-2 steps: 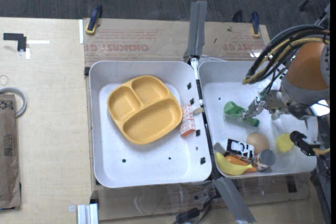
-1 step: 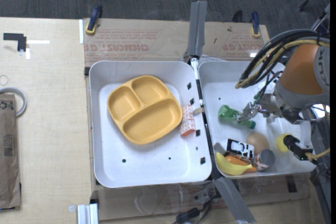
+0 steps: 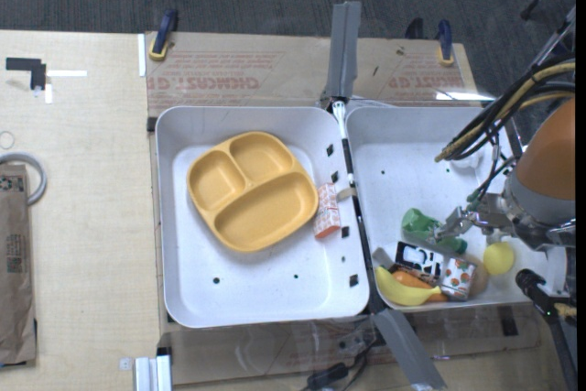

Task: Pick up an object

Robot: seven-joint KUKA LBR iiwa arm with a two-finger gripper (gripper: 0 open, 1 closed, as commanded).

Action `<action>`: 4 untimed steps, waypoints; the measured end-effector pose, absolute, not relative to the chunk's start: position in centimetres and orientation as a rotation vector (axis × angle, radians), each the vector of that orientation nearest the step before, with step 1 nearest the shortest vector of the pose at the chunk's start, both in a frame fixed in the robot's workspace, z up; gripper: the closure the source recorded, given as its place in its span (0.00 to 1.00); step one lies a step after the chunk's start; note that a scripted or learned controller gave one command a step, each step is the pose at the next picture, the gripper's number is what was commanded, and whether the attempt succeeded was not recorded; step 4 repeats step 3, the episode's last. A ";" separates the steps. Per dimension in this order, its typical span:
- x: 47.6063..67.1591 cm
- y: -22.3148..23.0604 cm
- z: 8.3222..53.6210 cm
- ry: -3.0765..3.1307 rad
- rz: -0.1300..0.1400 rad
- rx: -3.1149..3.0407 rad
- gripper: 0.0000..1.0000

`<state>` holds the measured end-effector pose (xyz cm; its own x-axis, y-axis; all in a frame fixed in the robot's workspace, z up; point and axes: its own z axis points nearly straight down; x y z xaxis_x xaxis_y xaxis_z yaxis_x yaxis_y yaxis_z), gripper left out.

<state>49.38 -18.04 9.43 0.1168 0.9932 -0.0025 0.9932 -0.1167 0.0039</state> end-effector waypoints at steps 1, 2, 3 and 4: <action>58.7 -13.3 9.4 2.270 0.004 2.166 0.00; 58.8 -13.3 10.5 2.269 0.006 2.161 1.00; 60.0 -6.9 19.4 2.208 -0.003 2.234 1.00; 60.0 -6.9 19.4 2.208 -0.003 2.234 1.00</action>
